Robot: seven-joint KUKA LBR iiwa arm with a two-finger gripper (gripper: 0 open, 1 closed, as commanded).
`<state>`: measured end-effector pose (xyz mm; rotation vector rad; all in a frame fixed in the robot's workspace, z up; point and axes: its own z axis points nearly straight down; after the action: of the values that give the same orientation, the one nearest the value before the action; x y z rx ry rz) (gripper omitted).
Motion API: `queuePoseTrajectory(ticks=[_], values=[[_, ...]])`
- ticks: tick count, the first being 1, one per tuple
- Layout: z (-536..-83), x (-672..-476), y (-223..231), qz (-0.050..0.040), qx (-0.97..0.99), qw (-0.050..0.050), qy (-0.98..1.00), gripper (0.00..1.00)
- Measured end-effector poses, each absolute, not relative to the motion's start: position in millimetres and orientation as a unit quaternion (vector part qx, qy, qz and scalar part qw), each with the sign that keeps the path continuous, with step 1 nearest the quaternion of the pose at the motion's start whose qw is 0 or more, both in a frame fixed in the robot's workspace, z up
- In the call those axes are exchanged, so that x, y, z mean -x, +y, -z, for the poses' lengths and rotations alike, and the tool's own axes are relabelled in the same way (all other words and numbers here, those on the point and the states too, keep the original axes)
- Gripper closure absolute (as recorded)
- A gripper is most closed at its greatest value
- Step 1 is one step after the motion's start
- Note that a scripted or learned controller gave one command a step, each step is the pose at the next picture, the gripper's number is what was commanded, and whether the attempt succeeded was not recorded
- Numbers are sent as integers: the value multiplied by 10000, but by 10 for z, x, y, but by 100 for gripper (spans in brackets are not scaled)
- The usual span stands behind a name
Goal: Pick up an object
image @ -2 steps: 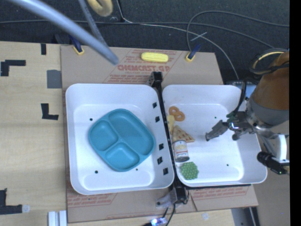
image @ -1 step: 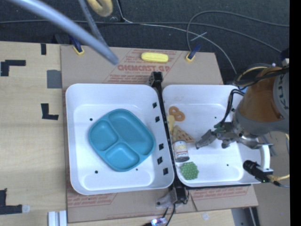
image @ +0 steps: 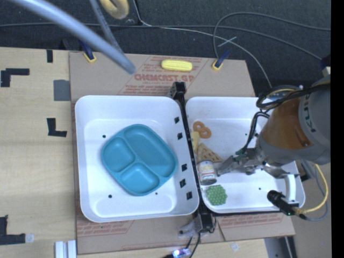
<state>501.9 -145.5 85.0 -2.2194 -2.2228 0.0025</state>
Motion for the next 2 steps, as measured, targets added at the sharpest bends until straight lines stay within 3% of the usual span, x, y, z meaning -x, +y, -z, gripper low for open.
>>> queuePoseTrajectory(ticks=[1,2], values=[[-980,-5027,-1458,-3,7066,-6,-7076,100],[-1429,-5021,-1381,7,7064,-9,-7078,100]])
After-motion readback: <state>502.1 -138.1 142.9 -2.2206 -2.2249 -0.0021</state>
